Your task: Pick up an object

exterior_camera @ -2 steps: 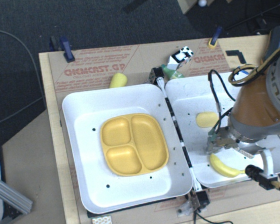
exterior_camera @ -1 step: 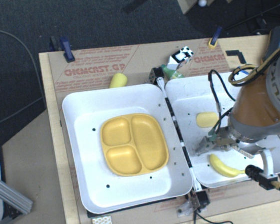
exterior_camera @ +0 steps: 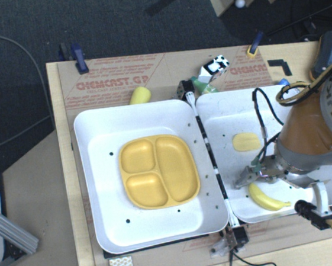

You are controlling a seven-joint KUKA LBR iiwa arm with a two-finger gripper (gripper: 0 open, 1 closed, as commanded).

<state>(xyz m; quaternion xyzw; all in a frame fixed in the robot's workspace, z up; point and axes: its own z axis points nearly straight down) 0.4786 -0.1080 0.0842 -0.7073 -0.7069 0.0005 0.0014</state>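
Banana (exterior_camera: 265, 198), yellow, lies in the right bin (exterior_camera: 229, 116), near its front edge, curved, stem end pointing toward the front right. Just above it sits the hand (exterior_camera: 251, 176), low over the bin floor, at the banana's upper left end; touching or just beside, hard to say. Can't tell whether the hand is open or closed, the wrist blocks it. Nothing visibly held. Arm (exterior_camera: 311, 130) comes in from the right, orange band over the wrist, black cable looped along it.

Same bin, further back: a flat pale yellow oval piece (exterior_camera: 246, 142), apart from the banana, just behind the hand.

Left bin (exterior_camera: 100, 184) holds a yellow divided plate (exterior_camera: 159, 171), three compartments, sitting about in the middle, tilted slightly.

On the bench (exterior_camera: 76, 229) behind the bins: a small yellow lemon-like object (exterior_camera: 140, 95) just outside the left bin's back rim, and a black-and-white checkered thing (exterior_camera: 215, 66) with something green under it, near the back corner where the bins meet. Blue clamps (exterior_camera: 78, 57) at the bench's back edge.
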